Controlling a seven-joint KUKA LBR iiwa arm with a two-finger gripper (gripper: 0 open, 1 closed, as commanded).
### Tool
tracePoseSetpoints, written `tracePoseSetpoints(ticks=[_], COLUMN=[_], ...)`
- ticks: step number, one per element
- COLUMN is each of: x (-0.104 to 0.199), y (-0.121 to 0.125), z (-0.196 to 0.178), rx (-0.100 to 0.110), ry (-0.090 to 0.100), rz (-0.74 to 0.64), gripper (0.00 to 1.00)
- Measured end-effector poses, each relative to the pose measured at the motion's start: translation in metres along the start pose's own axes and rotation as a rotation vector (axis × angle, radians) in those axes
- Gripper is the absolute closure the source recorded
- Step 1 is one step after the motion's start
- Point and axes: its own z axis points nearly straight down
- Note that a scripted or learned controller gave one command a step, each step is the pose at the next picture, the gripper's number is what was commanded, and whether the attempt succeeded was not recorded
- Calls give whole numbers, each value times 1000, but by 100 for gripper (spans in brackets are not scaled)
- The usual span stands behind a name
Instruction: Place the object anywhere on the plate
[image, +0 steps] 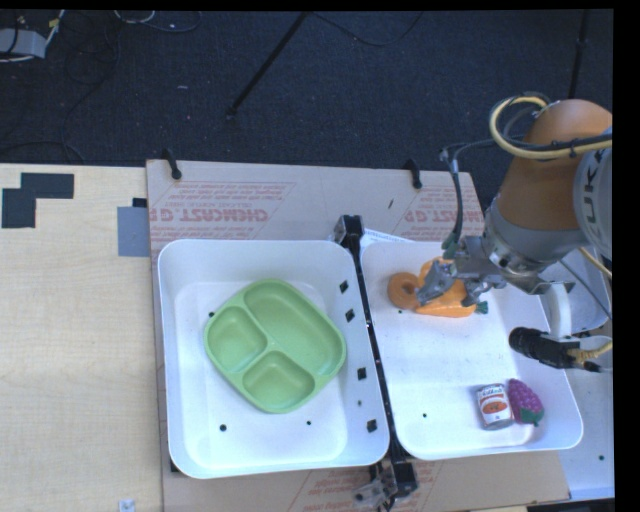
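Observation:
A light green plate (275, 343) with three compartments lies in the left bin (190, 300). In the right bin (440, 410), near its back edge, lies an orange toy (430, 296) with a rounded end at the left. My gripper (455, 284) is down over the orange toy, its fingers straddling the toy's right part. I cannot make out whether the fingers are pressed on it.
A small red-labelled can (493, 406) and a purple, berry-like toy (526, 400) sit at the front right of the right bin. A black divider (365, 350) runs between the bins. The arm's grey and orange wrist (545, 190) hangs over the right bin's back corner.

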Motion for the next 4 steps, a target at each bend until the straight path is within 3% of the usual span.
tracePoseSetpoints(ticks=[1,2,4], x=[53,103,204], y=[11,20,23], z=[13,3,4], rx=[3,1,2], ry=[0,0,-2], rz=[0,0,1], gripper=[100,100,100])
